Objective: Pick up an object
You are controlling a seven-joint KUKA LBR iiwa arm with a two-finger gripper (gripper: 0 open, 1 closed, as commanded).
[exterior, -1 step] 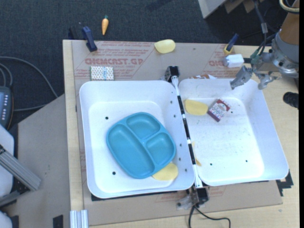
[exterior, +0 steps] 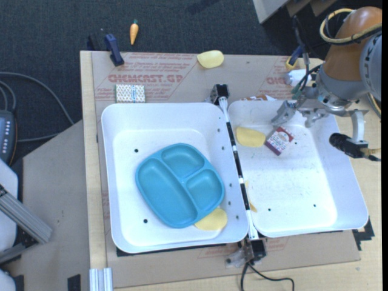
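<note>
You have the claw (exterior: pixel 295 113) spread open, gripping nothing, just above the small red-and-white packet (exterior: pixel 279 140) lying in the right bin (exterior: pixel 303 214) beside a yellow piece (exterior: pixel 250 137), while the left bin (exterior: pixel 121 162) holds 1 blue divided plate (exterior: pixel 179 183).

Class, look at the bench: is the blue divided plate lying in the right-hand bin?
No, the blue divided plate lies in the left bin, while the right bin holds a small red-and-white packet.
</note>
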